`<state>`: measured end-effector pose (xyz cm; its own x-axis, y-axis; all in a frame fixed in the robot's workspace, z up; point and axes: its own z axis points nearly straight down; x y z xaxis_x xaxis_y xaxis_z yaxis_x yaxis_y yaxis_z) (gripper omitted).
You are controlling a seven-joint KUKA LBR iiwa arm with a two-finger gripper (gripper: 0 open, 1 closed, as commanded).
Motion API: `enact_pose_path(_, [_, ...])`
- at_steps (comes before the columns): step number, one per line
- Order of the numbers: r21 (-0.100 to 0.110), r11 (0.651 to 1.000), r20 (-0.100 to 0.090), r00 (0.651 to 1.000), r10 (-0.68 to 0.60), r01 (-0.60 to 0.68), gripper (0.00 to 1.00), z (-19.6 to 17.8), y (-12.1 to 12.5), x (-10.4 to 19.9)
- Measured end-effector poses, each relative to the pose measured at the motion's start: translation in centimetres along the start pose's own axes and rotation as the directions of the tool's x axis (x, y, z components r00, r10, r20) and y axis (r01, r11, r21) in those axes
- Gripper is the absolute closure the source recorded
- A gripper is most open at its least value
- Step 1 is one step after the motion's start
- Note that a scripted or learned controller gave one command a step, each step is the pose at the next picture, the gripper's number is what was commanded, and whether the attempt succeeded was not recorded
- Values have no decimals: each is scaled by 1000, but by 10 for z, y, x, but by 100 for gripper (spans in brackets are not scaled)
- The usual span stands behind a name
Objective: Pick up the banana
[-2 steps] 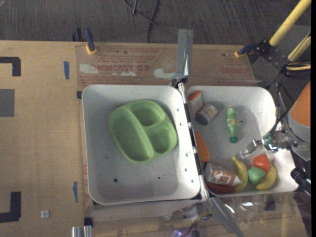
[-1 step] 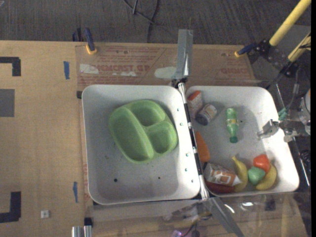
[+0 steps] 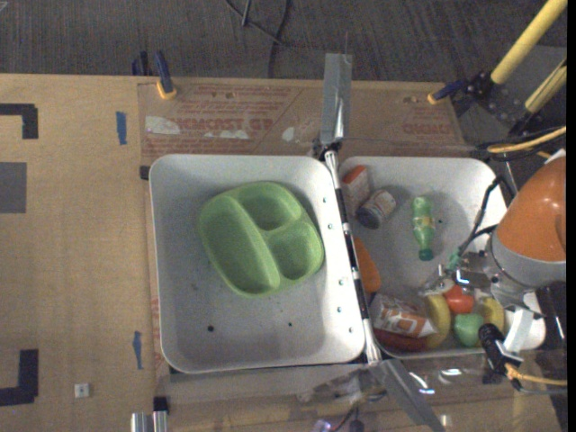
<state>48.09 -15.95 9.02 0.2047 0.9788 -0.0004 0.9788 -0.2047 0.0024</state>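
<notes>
The banana [image 3: 438,317] is a short yellow curved fruit near the front of the right bin [image 3: 450,171], lying among other food items. My gripper [image 3: 456,278] hangs low over that cluster, just behind and slightly right of the banana, above a red tomato [image 3: 460,301]. The grey wrist and orange band [image 3: 538,223] come in from the right and hide part of the bin's right side. I see nothing lifted off the bin floor.
A green apple [image 3: 468,329], a yellow fruit [image 3: 492,312] and a snack packet [image 3: 400,319] crowd the banana. Farther back lie an orange carrot [image 3: 366,269], green bottle [image 3: 423,226], can [image 3: 376,208] and a small bottle [image 3: 356,184]. The left bin [image 3: 180,313] holds a green divided plate [image 3: 261,238].
</notes>
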Motion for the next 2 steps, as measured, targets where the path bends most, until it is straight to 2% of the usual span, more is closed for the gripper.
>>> enact_pose_path(1, [-6, 962, 5, 962, -272, 272, 0, 1, -4, 17])
enact_pose_path(2, [-14, 941, -1, 941, 339, -339, 0, 1, -5, 38])
